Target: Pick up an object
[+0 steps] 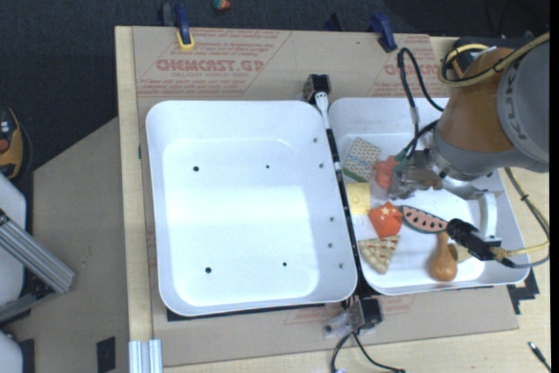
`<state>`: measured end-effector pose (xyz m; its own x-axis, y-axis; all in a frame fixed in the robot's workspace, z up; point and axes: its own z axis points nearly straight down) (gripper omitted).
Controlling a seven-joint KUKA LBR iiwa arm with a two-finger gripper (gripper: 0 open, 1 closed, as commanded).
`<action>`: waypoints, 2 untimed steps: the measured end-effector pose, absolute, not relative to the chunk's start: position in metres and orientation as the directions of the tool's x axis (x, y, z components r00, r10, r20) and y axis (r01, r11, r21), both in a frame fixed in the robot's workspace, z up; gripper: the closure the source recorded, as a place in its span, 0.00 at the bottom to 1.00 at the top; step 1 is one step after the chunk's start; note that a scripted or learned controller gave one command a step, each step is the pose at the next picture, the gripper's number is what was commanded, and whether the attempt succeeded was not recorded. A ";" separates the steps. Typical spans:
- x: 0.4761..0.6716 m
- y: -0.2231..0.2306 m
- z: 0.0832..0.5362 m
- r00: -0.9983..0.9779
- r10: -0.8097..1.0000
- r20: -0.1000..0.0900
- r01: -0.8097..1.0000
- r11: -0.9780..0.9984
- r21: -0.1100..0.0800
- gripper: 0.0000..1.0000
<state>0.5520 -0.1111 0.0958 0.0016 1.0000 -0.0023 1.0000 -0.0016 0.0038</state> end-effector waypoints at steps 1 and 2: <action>0.508 -0.102 0.089 0.003 1.000 -0.003 1.000 -0.003 0.014 1.00; 0.560 -0.098 0.085 -0.003 1.000 -0.002 1.000 0.003 0.005 1.00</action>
<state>0.5603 -0.0979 0.0849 -0.0030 1.0000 -0.0015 1.0000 0.0030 0.0050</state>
